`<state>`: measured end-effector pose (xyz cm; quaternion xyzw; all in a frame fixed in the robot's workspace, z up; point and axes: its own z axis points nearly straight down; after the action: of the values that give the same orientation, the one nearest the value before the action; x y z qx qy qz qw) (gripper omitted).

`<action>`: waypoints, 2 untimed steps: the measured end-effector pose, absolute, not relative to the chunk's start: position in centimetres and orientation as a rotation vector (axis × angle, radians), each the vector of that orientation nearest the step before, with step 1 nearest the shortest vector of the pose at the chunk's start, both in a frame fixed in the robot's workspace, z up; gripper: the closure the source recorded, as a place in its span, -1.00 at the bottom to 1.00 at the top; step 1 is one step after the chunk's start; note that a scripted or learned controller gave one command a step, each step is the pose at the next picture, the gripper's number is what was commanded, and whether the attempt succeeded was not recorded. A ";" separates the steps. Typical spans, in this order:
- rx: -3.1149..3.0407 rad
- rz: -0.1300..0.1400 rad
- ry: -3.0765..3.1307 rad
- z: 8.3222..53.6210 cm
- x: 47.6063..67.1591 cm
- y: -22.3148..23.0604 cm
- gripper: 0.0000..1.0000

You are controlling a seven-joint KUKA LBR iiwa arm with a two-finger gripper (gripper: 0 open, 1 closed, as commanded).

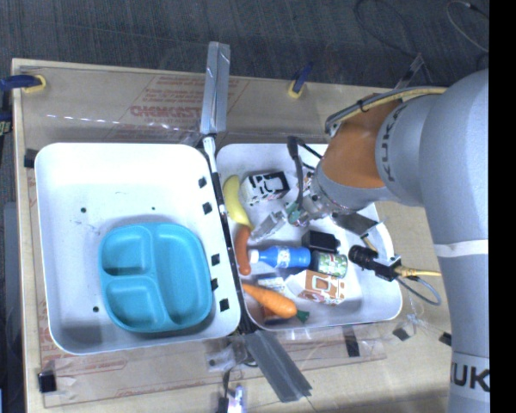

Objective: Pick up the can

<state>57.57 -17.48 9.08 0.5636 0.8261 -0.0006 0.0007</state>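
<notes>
Blue divided tray [157,275], yellow banana [234,200], orange carrot [271,300], blue-and-white bottle [281,257], white bins [60,179]

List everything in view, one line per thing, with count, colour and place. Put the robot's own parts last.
Shallow plastic bins: two, white, side by side on the bench.
Divided plastic tray: one, light blue, in the left bin.
Banana: one, yellow, right bin, by the divider.
Sausage-shaped toy: one, orange-red, right bin, below the banana.
Plastic bottle: one, blue with white ends, middle of the right bin.
Carrot toy: one, orange, near edge of the right bin.
Small can: one, green label, right of the bottle.
Flat printed packet: one, white and orange, below the can.
Black-and-white box: one, far part of the right bin.
Robot arm: one, grey with an orange band, over the right bin.
</notes>
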 end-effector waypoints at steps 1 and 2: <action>1.898 -0.002 2.502 15.9 60.4 -20.1 -1.00; 1.982 -0.004 2.440 9.0 59.9 -13.7 -1.00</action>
<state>59.89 -13.70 9.04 0.6304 0.7762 -0.0012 -0.0011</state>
